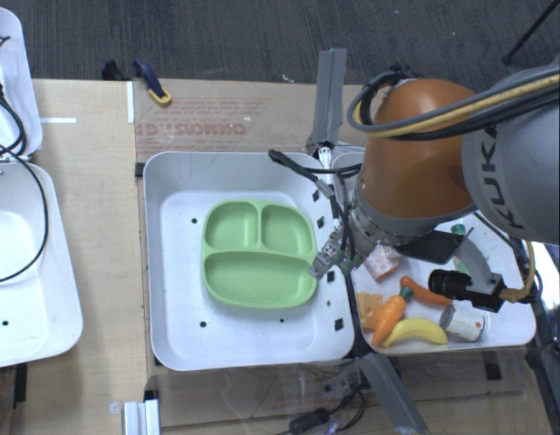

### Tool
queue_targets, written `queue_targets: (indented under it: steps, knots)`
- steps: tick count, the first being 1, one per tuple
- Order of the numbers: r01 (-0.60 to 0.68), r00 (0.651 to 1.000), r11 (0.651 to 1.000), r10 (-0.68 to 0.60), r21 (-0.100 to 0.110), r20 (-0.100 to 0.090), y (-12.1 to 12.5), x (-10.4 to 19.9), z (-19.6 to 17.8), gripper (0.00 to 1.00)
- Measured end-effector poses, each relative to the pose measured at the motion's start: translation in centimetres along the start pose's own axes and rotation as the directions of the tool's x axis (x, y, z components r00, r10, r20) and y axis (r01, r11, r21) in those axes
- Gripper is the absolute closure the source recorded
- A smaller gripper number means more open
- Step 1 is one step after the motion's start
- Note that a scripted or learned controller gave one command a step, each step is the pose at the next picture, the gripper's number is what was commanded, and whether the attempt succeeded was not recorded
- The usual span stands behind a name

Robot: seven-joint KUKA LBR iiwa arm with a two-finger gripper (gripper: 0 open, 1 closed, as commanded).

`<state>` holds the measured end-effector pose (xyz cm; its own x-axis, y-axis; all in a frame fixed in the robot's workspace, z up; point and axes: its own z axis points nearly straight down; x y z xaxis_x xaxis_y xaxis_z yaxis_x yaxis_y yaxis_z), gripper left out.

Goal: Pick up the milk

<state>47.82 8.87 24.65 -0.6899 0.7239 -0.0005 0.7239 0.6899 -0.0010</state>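
the jaws (327,259), open or closed i cannot tell, hang over the bin divider; the milk (382,261) beside them may get nudged aside.

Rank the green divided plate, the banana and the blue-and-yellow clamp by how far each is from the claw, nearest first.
From the claw:
1. Green divided plate, in the left bin, its right edge right beside the claw.
2. Banana, in the right bin's near corner.
3. Blue-and-yellow clamp, on the bench behind the bins.
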Motion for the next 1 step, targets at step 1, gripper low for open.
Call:
queue_targets:
  steps: [1]
  knots:
    - [0.103, 0.995, 0.995, -0.103, 0.001, -0.001, 2.01, 2.16, 1.4, 1.0]
